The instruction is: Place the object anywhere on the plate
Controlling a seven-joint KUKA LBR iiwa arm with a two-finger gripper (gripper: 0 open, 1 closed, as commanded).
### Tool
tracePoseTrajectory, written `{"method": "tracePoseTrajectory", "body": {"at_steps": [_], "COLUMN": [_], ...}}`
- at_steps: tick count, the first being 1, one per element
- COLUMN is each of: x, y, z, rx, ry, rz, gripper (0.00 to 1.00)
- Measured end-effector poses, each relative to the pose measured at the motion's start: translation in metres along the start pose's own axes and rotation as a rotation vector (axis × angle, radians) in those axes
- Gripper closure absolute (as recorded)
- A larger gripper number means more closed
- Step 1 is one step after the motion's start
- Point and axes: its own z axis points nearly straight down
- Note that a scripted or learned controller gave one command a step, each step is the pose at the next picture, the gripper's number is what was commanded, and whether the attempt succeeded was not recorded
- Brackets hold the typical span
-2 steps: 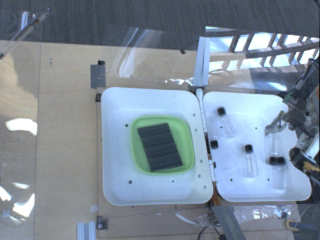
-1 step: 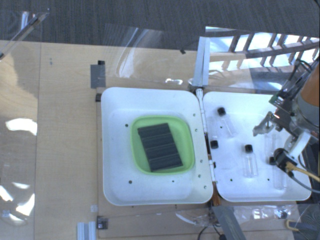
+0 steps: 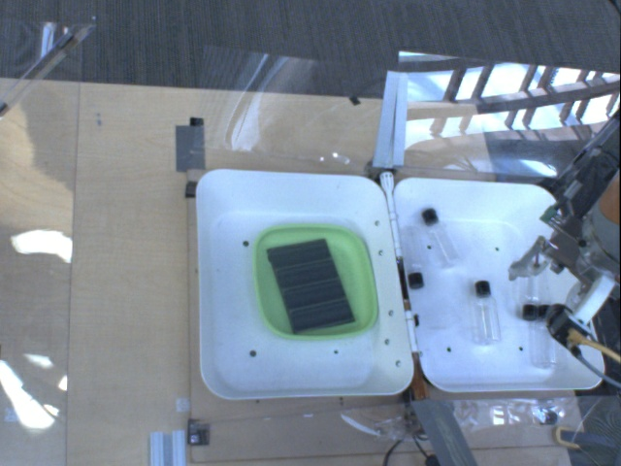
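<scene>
**Operator:** Where are the objects I'm meant to move?

**Observer:** You have small clear glass vials with black caps lying in the right-hand white bin [image 3: 485, 194]. One vial [image 3: 437, 236] lies near that bin's upper left corner, cap toward the top. A second vial [image 3: 482, 311] lies near the bin's middle, its cap at the upper end. A third vial [image 3: 537, 333] lies toward the right side, close under the arm's tool. You can also see a lone black cap-like piece [image 3: 415, 281] by the bin's left wall; whether a glass body is attached to it, I cannot tell.

**Operator:** And the plate?

**Observer:** Your square lime-green plate [image 3: 361, 280] sits in the middle of the left-hand white bin [image 3: 223, 260]. A dark grey ribbed rectangular block [image 3: 310, 285] lies on it, turned at a slight slant. None of the vials are on the plate.

**Operator:** What is the claw doing?

**Observer:** The two-finger gripper [image 3: 543, 260] hangs over the right bin's right side, with the grey arm [image 3: 587, 192] coming in from the right edge. A pale metal finger [image 3: 525, 261] points left. You would see nothing between the fingers that I can make out, and how far apart they stand I cannot tell.
</scene>
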Motion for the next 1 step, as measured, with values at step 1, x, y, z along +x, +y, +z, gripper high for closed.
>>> {"method": "tracePoseTrajectory", "body": {"at_steps": [1], "x": [0.0237], "y": [-0.0187], "z": [-0.0045], "rx": [0.001], "ry": [0.001], "rz": [0.030], "gripper": [0.00]}}
